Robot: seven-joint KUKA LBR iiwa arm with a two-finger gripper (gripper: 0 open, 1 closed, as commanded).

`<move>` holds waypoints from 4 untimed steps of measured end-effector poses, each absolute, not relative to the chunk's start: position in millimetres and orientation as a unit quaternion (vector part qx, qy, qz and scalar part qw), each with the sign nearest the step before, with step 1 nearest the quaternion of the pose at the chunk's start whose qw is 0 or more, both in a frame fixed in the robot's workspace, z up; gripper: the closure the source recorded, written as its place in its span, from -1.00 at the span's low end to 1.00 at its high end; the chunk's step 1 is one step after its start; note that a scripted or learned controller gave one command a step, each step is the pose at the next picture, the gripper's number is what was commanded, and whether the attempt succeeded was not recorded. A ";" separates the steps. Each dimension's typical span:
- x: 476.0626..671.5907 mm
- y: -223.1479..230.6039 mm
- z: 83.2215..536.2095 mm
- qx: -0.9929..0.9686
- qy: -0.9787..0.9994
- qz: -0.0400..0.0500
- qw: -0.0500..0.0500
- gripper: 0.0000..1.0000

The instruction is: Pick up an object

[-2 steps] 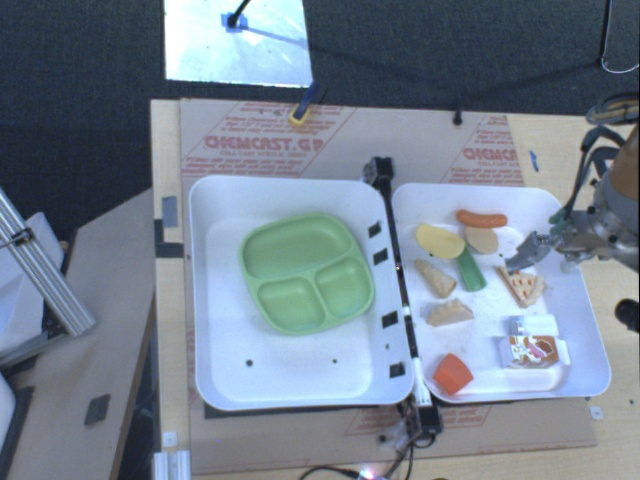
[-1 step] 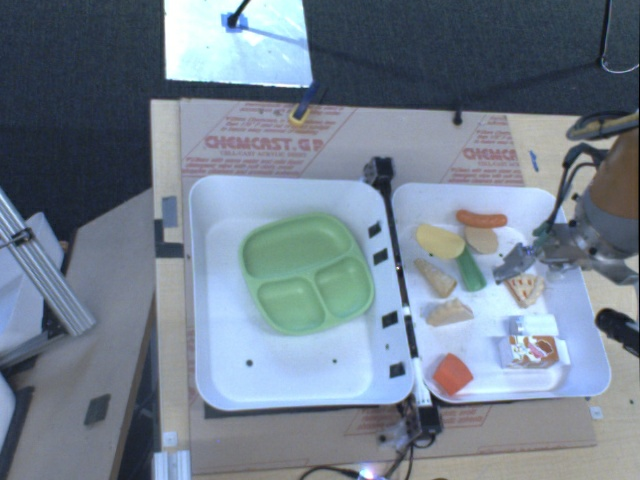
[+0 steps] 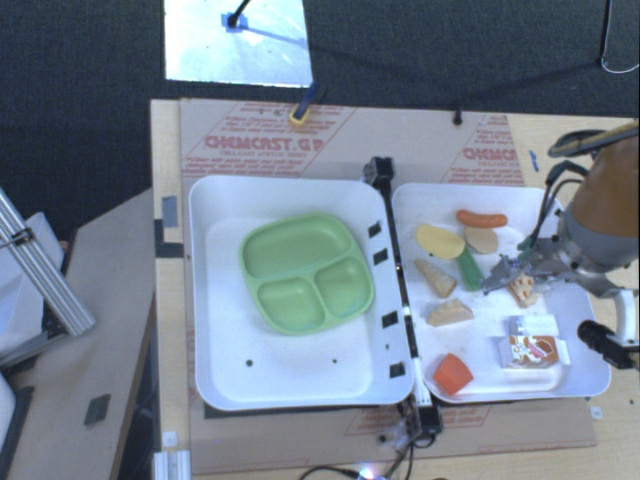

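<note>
Just hovered low in the right bin (image 3: 590, 373), gripper (image 3: 503, 271) with finger spacing impossible to tell, cracker (image 3: 522, 289) touching its right side, green stick (image 3: 469, 267) lengthwise just left.

"CHEMCAST GP" on protective sheet (image 3: 262, 140)

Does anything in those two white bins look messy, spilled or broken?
Nothing stands out. The left bin holds a green tray, lying flat but turned a little askew to the bin's sides. The right bin holds toy food scattered loosely, such as a sausage and a red block, none visibly damaged. The gripper sits among them.
</note>
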State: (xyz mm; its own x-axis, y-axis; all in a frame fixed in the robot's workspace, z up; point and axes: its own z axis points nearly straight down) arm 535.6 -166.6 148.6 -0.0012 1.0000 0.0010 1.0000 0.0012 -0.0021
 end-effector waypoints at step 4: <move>537.6 -151.7 146.1 -0.705 -0.709 -0.002 -0.003 1.00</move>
